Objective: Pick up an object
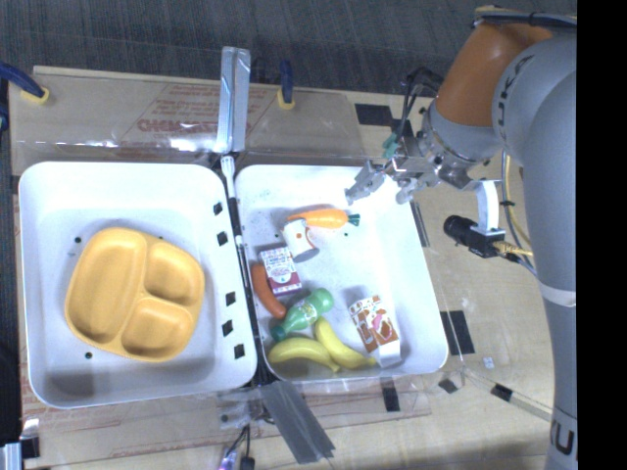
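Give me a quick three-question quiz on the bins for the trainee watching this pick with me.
1. True or false: the yellow divided tray lies in the right bin.
2. Multiple choice: which item lies nearest the gripper? A) the bananas B) the carrot C) the sausage
3. Fill the gap: the green bottle lies just above the ____ at the bin's near edge.

Key
1. False. It lies in the left bin, alone.
2. B. The carrot lies at the far end of the right bin, just below the gripper, which hovers over the bin's far right corner with nothing between its fingers.
3. Bananas.
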